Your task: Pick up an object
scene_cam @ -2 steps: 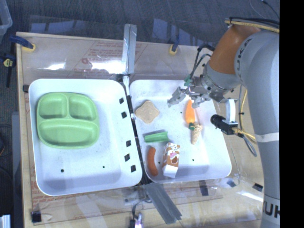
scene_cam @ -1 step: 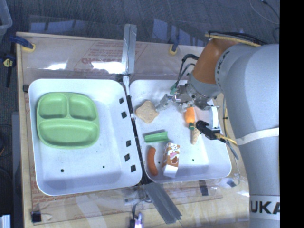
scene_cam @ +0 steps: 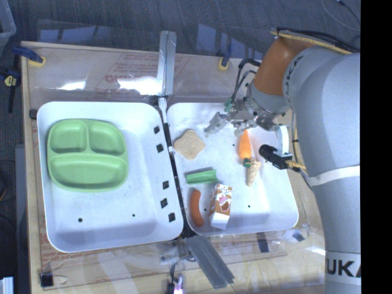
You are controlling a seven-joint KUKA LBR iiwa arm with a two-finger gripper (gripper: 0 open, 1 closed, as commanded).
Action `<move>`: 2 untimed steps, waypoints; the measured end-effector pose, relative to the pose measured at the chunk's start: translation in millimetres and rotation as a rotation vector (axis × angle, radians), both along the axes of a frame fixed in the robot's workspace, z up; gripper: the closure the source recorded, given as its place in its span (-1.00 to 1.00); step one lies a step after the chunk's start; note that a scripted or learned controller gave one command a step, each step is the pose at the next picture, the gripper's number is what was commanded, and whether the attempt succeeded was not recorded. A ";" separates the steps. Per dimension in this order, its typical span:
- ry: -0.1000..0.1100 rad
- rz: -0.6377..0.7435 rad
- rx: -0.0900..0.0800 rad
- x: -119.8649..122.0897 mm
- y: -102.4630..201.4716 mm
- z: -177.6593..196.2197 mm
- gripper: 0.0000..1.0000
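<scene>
Item one, the grey metal two-finger gripper (scene_cam: pixel 222 122), reaching in over the far part of the right-hand shallow white plastic bin (scene_cam: pixel 278 208); nothing shows between its parts, and how far it stands open cannot be told from this angle. Nearest to it, just toward the near side and the divider, a tan, roughly square slice of toy bread (scene_cam: pixel 189 144) lying flat on the bin floor, apart from the gripper. To the gripper's other side, close under the wrist, an orange toy carrot (scene_cam: pixel 245 144) lying lengthwise, with a pale beige knobbly root-shaped piece (scene_cam: pixel 252 173) touching or nearly touching its near end. Farther toward the near rim, a short green cylinder (scene_cam: pixel 201 176), then a reddish-orange sausage-shaped piece (scene_cam: pixel 195 206) beside a small brown-and-white printed carton (scene_cam: pixel 221 206) lying tilted. Farthest from the gripper, across the divider, a light green three-compartment plastic tray (scene_cam: pixel 87 154) in the left-hand white bin (scene_cam: pixel 92 231) on the bench. Handling estimate: the bread slice, being closest, is the likeliest pick; it appears light and probably firm, but lies low, so a hold across two opposite edges would suit. The carrot looks smooth and rounded, liable to roll or slip unless taken across its thicker middle.
</scene>
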State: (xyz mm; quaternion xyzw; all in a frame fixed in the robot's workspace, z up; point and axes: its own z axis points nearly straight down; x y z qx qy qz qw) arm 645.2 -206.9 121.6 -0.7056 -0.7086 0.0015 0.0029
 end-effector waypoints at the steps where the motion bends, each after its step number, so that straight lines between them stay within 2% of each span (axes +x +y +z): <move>1: -0.002 -0.029 -0.002 2.6 -1.8 1.3 -1.00; 2: 0.000 0.008 0.000 11.7 -0.7 42.4 -1.00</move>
